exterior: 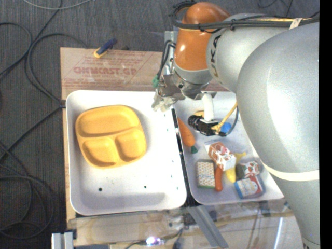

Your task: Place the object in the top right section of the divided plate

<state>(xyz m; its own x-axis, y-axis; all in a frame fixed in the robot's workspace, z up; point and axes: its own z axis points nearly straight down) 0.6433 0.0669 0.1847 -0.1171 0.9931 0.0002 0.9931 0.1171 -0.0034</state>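
Note:
A yellow divided plate [110, 135] lies in the left part of the left bin [155, 185]. It has one long section at the back and two smaller ones in front, all bare. My gripper [163, 102] hangs over the back right corner of the left bin, close to the wall between the two bins, right of the plate and apart from it. Nothing can be seen held in it. An orange carrot [186, 134] with a green end lies along the left edge of the right bin, just in front of the gripper.
The right bin [275, 193] holds a cluster of toy food at its front: a tan waffle-like block [205, 173], a red and white carton [222, 156], a red sausage [218, 180] and small boxes [249, 187]. My large grey arm covers the view's right.

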